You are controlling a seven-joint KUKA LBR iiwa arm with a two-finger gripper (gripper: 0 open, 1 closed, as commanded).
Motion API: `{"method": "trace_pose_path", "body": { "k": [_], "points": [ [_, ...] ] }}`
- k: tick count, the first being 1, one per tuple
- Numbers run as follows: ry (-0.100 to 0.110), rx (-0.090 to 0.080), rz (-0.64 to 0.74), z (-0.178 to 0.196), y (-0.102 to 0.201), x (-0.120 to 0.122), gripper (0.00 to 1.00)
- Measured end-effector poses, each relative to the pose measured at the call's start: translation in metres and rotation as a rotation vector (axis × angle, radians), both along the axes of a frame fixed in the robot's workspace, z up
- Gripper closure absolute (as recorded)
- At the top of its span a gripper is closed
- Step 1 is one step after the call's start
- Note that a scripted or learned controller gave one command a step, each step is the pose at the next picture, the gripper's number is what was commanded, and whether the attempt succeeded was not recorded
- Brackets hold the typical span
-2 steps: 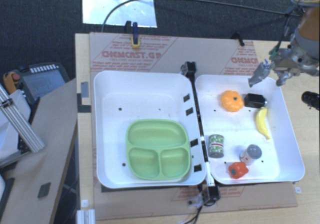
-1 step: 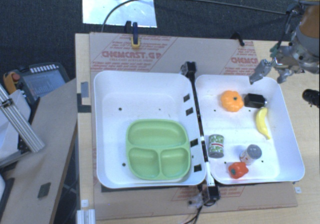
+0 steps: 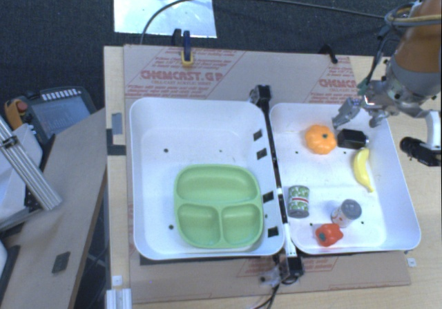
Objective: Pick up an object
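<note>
I see the gripper (image 3: 362, 115) hanging over the far part of the right bin (image 3: 397, 162), its fingers spread wide with nothing between them. Just below and slightly left of it lies a small black block (image 3: 351, 138), which I judge the likeliest target. The orange fruit (image 3: 320, 139) sits just beside that block on its left, and the banana (image 3: 362, 169) lies nearer, its long axis running far to near. From here the drop looks short, leaning left and near.
</note>
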State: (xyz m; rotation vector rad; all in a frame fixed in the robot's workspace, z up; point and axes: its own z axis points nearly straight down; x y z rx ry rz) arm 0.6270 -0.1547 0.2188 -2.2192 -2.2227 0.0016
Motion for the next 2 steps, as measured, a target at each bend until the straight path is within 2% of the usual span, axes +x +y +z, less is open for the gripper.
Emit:
{"method": "trace_pose_path", "body": {
  "k": [2],
  "points": [
    [0.001, 0.001, -0.001, -0.096, 0.006, -0.011, 0.0]
  ]
}}
